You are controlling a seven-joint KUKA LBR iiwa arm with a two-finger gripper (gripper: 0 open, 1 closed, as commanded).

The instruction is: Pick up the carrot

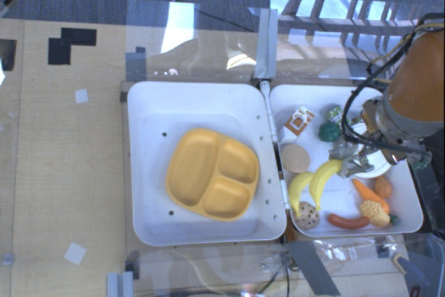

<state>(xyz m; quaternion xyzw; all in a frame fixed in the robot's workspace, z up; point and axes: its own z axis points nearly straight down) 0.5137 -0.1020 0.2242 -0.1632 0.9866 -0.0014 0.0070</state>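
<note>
Carrot [366, 190] lies in the right bin [415, 219], long axis running 10 to 4 o'clock; gripper [356, 162] hangs just beside it at 11 o'clock; finger state cannot be determined.

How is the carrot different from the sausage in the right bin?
The carrot is orange and tapers to a point; the sausage is reddish brown with rounded ends. The carrot lies slanted, the sausage nearly level along the bin's near wall, closer to the camera. Both lie flat in the right bin.
</note>
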